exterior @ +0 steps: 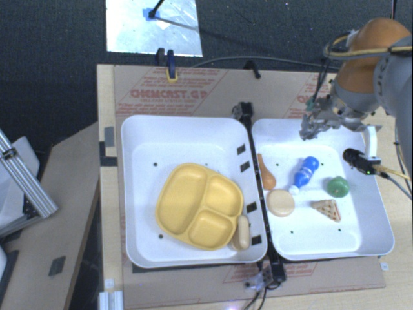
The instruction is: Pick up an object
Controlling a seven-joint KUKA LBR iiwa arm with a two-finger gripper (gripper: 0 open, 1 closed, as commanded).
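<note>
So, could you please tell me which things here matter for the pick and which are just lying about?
For the pick: gripper; blue bottle; green ball; round biscuit; wedge slice; wooden spoon.

Lying about: yellow divided plate; bread roll; blue clamp.

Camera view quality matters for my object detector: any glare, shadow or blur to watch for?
Camera view: the foil sheet above the bench reflects brightly; white bins look evenly lit with faint shadows; the gripper and orange band look slightly soft; the blue bottle stays fairly sharp.
</note>
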